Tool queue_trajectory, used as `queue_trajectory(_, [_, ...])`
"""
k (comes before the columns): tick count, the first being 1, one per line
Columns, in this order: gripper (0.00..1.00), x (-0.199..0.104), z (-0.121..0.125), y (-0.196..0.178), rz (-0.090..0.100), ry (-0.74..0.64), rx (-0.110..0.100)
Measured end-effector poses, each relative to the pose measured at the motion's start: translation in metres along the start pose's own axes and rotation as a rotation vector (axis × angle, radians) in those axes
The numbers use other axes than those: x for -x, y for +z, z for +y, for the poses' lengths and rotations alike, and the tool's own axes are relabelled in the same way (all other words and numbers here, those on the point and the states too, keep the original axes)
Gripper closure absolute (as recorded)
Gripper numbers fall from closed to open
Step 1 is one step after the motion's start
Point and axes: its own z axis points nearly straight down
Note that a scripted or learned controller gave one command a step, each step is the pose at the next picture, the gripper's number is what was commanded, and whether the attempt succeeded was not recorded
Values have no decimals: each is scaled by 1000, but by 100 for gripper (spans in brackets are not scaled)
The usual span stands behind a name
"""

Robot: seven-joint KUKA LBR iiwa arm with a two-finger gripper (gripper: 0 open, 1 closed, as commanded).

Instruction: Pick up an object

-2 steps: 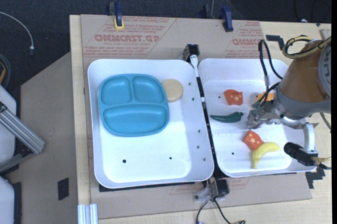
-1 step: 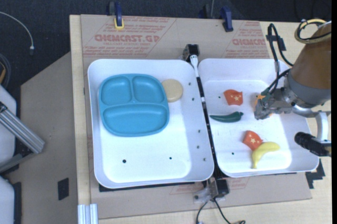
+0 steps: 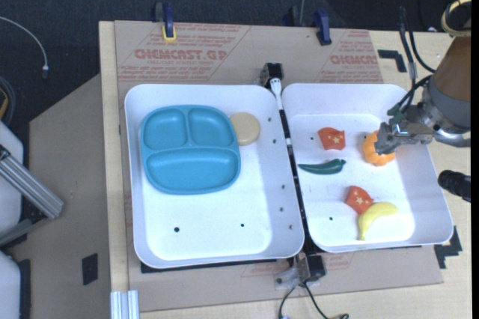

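Note:
The right bin (image 3: 419, 224) holds a red strawberry-like piece (image 3: 331, 138), a green pepper (image 3: 323, 167), a second red piece (image 3: 358, 198), a yellow banana (image 3: 376, 217) and an orange fruit (image 3: 376, 150). My gripper (image 3: 389, 140) reaches in from the right and sits directly over the orange fruit's right side, partly covering it. The fingertips are hidden against the fruit.
The left bin (image 3: 209, 235) holds a blue divided plate (image 3: 191, 148) and a tan round disc (image 3: 245, 128) beside it. Blue clamps (image 3: 168, 19) stand at the bench's back edge. A black divider (image 3: 284, 138) runs between the bins.

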Motion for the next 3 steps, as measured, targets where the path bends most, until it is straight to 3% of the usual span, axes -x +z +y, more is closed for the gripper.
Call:
queue_trajectory(1, [100, 1, 10, -47, 0, 0, -2])
queue_trajectory(3, [100, -109, -9, -23, 6, -5, -13])
